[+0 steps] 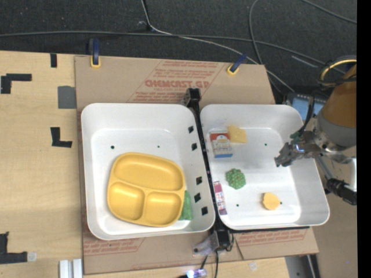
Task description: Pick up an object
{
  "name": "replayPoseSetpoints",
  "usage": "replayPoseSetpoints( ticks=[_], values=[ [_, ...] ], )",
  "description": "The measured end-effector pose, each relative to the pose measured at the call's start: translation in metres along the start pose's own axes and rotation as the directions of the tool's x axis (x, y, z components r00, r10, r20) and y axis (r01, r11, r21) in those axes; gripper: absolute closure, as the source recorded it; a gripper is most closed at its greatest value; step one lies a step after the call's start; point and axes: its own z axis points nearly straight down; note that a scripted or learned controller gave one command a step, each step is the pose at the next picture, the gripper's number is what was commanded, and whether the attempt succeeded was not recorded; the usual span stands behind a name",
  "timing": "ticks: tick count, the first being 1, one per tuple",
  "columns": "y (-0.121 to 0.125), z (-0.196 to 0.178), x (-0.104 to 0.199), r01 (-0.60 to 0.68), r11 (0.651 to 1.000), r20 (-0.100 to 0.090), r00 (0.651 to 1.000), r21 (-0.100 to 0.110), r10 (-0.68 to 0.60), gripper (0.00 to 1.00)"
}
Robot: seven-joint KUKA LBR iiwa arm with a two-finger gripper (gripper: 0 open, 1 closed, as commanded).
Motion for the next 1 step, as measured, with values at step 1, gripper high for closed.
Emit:
replayPoseSetpoints(
  ticks=[1],
  values=[
    [-0.0054, -0.056, 0.0073, 0.0, 1.0, 0.0, 1.0, -0.001, 0.0, 1.0]
  ],
)
